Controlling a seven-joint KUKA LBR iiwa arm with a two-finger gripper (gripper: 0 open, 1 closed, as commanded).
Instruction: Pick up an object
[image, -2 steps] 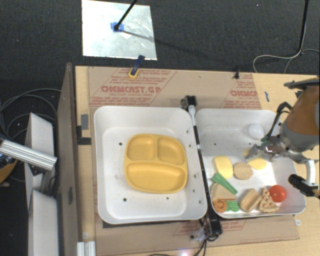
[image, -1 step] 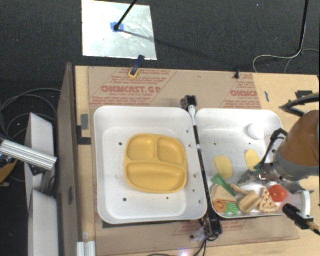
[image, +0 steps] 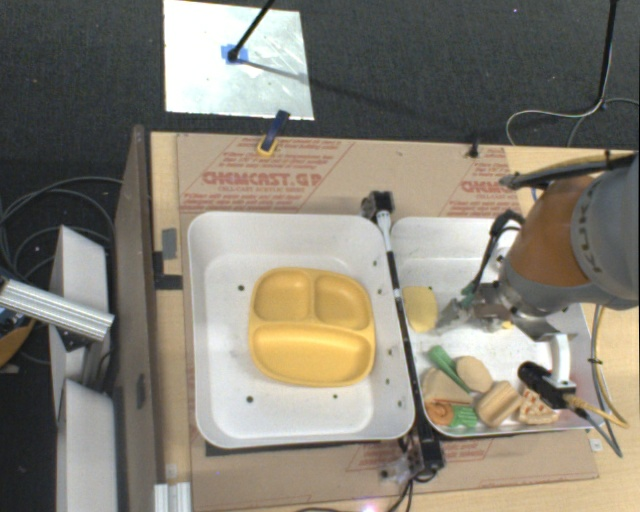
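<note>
closest to the camera, at the front of the right bin, lay a small heap of food-like toys: a green piece, a rounded beige piece, a tan block and a flat wedge that looked like a pizza slice. a pale yellow piece lay apart from this heap, close to the bin wall on the side of the left bin. the left bin carried a yellow divided plate.

the gripper was low inside the right bin, just beside the pale yellow piece. i judged the step in hand to be the approach to a grasp, with this piece as the likely target, because no object was seen lifted or held. the next move would call for centring over the piece, closing on it and lifting straight up. the near wall seemed to leave little room on that side.

the tip of the gripper was small and grey against the arm, so i could not tell if it was open or closed, or if it touched the piece. the arm covered the right part of the bin. the toys in the heap overlapped, and their exact shapes were hard to read.
</note>
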